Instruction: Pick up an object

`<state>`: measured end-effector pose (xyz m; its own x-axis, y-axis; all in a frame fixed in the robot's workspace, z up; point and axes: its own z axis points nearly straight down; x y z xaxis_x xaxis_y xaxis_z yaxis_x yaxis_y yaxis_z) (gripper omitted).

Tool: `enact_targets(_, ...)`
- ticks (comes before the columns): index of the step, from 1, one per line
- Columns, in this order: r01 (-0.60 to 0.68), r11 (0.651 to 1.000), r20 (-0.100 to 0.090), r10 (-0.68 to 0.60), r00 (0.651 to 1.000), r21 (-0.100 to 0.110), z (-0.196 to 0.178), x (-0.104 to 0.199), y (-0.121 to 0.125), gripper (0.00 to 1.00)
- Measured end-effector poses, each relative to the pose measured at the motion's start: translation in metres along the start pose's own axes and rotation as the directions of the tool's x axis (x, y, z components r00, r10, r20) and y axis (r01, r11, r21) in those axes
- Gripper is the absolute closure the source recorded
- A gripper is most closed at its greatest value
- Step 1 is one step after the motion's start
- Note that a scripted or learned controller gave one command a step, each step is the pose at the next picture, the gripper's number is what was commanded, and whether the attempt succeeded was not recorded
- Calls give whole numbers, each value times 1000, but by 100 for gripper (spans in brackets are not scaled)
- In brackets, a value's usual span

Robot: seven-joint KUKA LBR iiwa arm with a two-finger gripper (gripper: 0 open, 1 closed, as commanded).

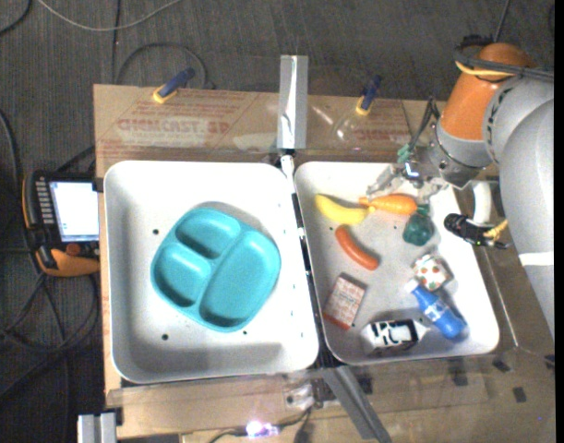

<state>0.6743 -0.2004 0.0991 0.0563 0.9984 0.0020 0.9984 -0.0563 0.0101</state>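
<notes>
Gripper (403,181) at 2 o'clock over orange plastic carrot (393,205); jaws' state: cannot tell. Yellow plastic banana (338,209) touching carrot could cause a slip or double grab.

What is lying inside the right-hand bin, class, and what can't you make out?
Inside the right bin: a banana, carrot, sausage, green piece, dice, blue bottle, small packet and black-white item. The gripper covers the carrot's far side.

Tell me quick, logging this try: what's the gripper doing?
Gripper: low over the carrot in the right bin; open, shut or gripping cannot be told.
</notes>
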Motion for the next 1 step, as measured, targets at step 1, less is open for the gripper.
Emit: enact_targets(1,31,999,2,-31,1000,-13,0,-2,-7,0)
